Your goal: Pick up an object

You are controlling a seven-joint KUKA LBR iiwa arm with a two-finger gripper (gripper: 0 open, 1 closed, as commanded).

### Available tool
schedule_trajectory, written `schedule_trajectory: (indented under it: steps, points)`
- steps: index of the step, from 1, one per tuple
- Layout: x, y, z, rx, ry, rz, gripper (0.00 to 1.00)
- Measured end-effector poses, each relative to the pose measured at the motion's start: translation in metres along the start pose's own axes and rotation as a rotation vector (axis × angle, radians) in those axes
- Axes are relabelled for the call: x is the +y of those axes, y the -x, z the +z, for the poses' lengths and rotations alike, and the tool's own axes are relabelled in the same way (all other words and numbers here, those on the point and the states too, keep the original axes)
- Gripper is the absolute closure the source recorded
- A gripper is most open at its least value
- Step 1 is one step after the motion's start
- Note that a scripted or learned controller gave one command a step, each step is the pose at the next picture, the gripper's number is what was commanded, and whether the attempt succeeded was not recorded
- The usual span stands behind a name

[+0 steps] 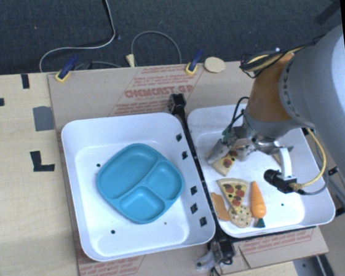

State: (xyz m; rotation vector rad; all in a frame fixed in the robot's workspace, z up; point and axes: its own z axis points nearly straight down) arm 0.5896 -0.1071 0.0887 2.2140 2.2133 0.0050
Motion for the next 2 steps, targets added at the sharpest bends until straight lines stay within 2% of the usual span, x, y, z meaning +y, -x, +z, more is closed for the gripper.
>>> schedule_trajectory:
  steps: [1,2]
  points:
    - [0.020,0.011,0.003,0.007,-0.009,-0.002,0.00]
    - [0.020,0.011,-0.008,0.004,-0.007,-0.003,1.00]
